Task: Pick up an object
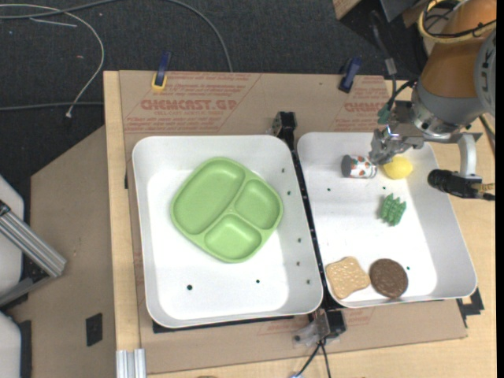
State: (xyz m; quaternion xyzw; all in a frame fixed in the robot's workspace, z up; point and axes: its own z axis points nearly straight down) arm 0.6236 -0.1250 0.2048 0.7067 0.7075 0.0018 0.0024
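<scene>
Cardboard-topped desk [236, 101], two shallow white bins | gripper [383, 150] low in right bin [441, 235], far end | fingers: cannot tell if apart or together | small white-and-red figure [358, 167] just left of gripper, round yellow fruit [398, 168] just right.

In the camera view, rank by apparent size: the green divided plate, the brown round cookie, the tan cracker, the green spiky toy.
1. green divided plate, clearly largest.
2. tan cracker and brown round cookie: look alike, not ranked.
3. green spiky toy, smallest.
</scene>
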